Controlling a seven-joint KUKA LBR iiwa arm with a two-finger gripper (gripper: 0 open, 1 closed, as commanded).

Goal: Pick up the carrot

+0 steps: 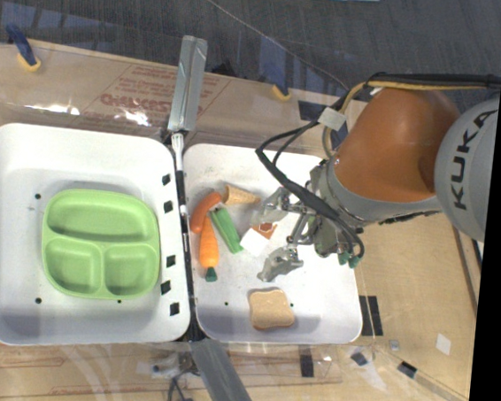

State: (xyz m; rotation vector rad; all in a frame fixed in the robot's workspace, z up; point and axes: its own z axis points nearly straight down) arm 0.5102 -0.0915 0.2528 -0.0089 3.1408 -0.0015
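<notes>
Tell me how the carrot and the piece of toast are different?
The carrot is orange, long and thin; the toast is tan and squarish. The carrot lies by the right bin's left wall, next to a green stick, while the toast sits alone near the front edge, just below the claw. Both are pretend foods in the same white bin.
</notes>
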